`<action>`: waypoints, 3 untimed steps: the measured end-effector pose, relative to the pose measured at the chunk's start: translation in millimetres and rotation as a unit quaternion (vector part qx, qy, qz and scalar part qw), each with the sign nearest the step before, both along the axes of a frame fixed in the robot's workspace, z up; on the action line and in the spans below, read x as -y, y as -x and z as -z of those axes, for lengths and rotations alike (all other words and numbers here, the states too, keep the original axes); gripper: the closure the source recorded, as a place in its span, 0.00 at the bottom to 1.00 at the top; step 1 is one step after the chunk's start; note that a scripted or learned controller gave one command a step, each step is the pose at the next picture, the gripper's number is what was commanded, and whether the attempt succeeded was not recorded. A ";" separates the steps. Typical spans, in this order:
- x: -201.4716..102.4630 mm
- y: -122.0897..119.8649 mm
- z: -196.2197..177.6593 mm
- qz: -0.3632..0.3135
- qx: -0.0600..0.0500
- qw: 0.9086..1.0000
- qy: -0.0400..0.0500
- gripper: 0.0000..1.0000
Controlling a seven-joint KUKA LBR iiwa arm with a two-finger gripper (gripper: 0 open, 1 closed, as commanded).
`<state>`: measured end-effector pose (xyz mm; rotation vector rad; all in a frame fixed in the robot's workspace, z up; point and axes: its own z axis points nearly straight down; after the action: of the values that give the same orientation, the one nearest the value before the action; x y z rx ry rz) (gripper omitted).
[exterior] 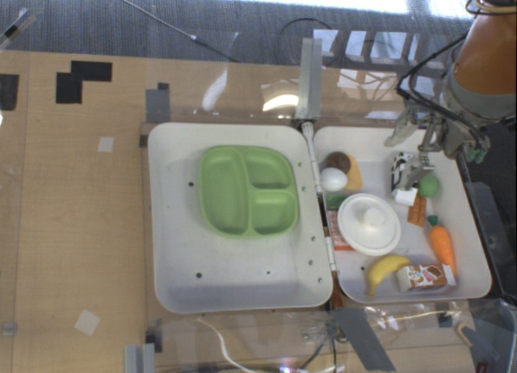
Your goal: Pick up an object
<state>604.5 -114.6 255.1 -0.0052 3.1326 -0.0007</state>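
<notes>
Bench point(73, 226) of pale wood carries two shallow white bins side by side. The left bin point(178, 274) holds a light green plastic divided plate point(247, 190) near its middle, well apart from the arm.

The right bin point(477, 278) holds the candidates for picking. Along its left edge sit a small brown rounded piece point(338, 161) and a white egg-shaped piece point(334, 179), touching or nearly so. Near the middle lies a round white lidded dish point(369, 223). Toward the front edge lie a yellow toy banana point(385, 270) and, just beside it to the right, a small brown and white carton point(425, 277). Along the right edge an orange toy carrot point(442, 246) lies with its long axis running roughly from back to front, green top toward the back.

The two-finger gripper point(412, 171) hangs over the back right part of this bin, with the grey and orange arm point(485, 56) above it. A small green round piece point(428, 186) sits just beside the fingertips, toward the right edge, with a small white block point(405, 196) just in front of them; these look the nearest targets, lying almost straight below the tool. I judge only a short descent is needed.

Whether the fingers are spread or closed cannot be told: they blur into dark cabling and a black and white object beneath. Nothing is visibly held. The arm's upper part is cut off at the frame's corner.
</notes>
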 end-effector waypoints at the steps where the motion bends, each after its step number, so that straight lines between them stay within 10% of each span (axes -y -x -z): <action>1: 51.2 -20.7 78.7 0.003 -0.004 1.000 0.000 0.00; 2: 82.5 -37.0 164.1 0.025 0.004 1.000 0.001 0.00; 3: 83.4 -17.0 166.9 0.076 0.001 0.997 -0.001 0.00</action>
<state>621.6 -198.0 88.2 0.2341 3.1227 0.0001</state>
